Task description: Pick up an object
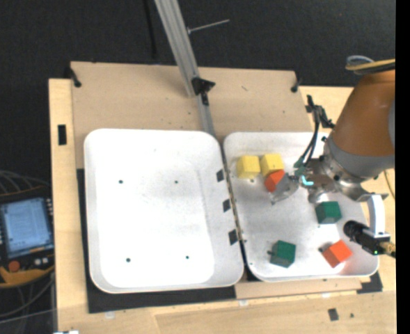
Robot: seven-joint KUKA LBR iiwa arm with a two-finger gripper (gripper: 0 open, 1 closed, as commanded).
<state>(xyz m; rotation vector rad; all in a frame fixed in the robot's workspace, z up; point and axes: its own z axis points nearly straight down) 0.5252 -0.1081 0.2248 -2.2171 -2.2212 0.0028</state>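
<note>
Several small blocks lie in the right bin (260, 273). Two yellow blocks (248, 166) (272, 162) sit side by side near its back left. A small red-orange block (275, 180) lies just in front of them. My gripper (289, 188) is low over the bin, right beside the red-orange block on its right side; whether it touches the block is unclear. A green block (328, 211) lies under the wrist. Another green block (282, 253) and an orange block (337, 253) rest near the front.
The left bin (156, 207) lies next to the right one. A grey metal pole (180, 40) slants across the bench behind the bins. A handheld screen unit (20, 232) sits off the bench at the far left.
</note>
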